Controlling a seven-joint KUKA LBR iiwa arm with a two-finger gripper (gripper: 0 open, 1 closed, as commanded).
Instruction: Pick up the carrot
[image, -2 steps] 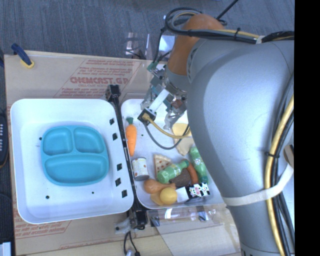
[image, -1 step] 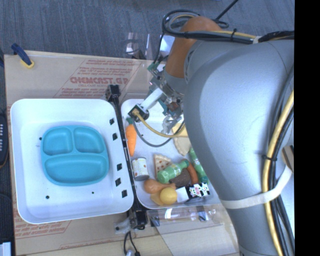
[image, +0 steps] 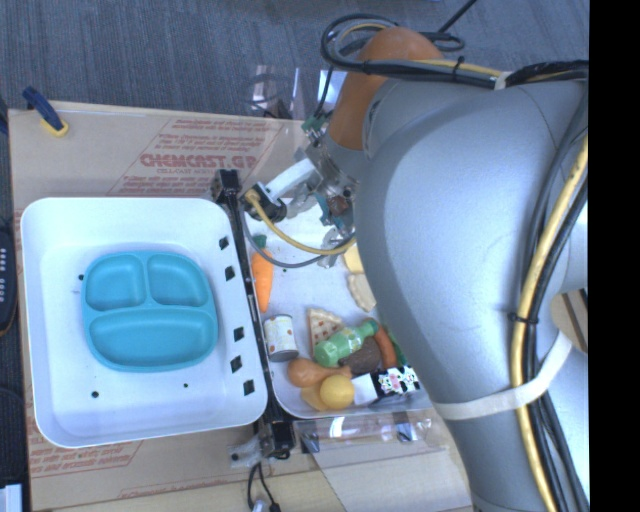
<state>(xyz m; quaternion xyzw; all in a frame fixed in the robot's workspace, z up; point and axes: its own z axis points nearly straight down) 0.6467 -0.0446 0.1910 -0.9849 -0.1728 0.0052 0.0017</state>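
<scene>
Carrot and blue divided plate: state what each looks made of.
Carrot: probably toy plastic, with a smooth, even orange surface; partly hidden by the bin wall, so not certain. Blue divided plate: likely moulded plastic, matte, with uniform colour and soft rounded compartment ridges.

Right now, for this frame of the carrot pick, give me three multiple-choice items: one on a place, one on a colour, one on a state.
1. Where does the carrot lie?
A. On the divided plate
B. In the right bin, against the wall next to the left bin
C. On the cardboard outside both bins

2. What colour is the divided plate in the left bin?
A. Light blue
B. Red
C. Yellow

3. How does the green bottle rest?
A. Upright on its base
B. Upside down on the plate
C. On its side among the other items

Answers: 1 B, the orange carrot sits along the right bin's left wall. 2 A, the plate is plainly light blue. 3 C, its length runs flat across the pile.
</scene>
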